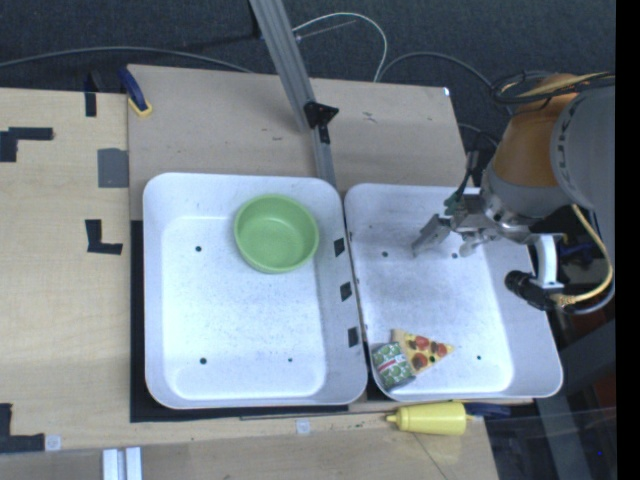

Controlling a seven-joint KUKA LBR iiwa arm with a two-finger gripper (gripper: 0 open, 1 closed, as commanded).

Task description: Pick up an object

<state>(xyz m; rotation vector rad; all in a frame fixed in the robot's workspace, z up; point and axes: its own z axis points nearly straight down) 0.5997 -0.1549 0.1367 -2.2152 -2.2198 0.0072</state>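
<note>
My gripper (446, 242) hangs over the upper part of the right bin (520, 368), its fingers spread open with nothing between them. A toy pizza slice (424, 349) lies near the front of the right bin, and a small green patterned packet (392, 365) sits against its left end. Both lie well below the gripper in the view. A green bowl (276, 233) stands upright in the upper middle of the left bin (180, 368).
A yellow bottle (433, 419) lies on its side on the bench just in front of the right bin. A grey metal pole (290, 63) slants down from the top to the bins' shared back edge. Cables trail behind the bench.
</note>
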